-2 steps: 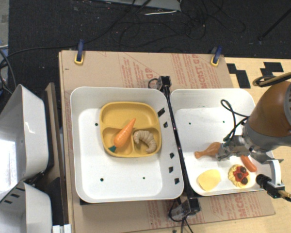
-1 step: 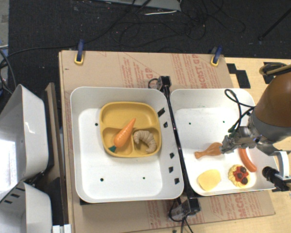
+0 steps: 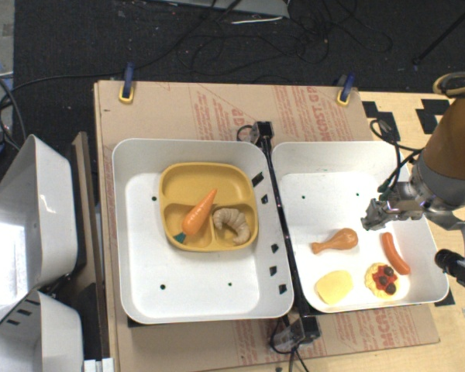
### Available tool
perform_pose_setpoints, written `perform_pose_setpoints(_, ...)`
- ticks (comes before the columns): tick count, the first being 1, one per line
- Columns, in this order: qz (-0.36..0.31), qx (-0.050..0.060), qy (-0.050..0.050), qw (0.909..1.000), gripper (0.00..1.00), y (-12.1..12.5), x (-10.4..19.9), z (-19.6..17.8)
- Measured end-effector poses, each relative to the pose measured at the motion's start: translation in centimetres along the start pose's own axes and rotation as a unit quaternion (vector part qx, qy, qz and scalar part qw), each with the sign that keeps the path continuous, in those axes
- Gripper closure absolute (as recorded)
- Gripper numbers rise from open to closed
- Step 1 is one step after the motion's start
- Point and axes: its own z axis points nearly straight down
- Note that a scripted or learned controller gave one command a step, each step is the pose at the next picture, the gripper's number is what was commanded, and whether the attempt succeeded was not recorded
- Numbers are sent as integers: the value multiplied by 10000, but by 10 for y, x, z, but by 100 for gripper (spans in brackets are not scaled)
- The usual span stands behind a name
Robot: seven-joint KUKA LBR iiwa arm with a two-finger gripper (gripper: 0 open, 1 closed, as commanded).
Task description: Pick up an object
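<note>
A: So, where is the gripper [image 3: 378,215] right now?

B: Over the right bin [image 3: 318,161], just above the sausage [image 3: 395,253] and up and to the right of the drumstick [image 3: 335,242]. Whether the jaws are apart or together I cannot tell; they are a dark blur against the white.

A: Which object looks easiest?

B: The drumstick, I'd judge. It lies flat near the bin's middle, well clear of the walls. It looks like light, stiff toy plastic, probably slick, so take it across the narrow shank beside the bulb rather than over the rounded fat end.

A: And the others?

B: The yellow disc [image 3: 333,287] and the small tart [image 3: 385,280] sit low and flat, hard to pinch. The carrot [image 3: 199,212] and shrimp [image 3: 232,223] rest in the yellow tray [image 3: 178,178] in the left bin [image 3: 139,285], well apart.
</note>
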Motion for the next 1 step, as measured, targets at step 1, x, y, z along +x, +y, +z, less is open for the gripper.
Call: perform_pose_setpoints(1,1,-1,-3,10000,100,7,1,-62)
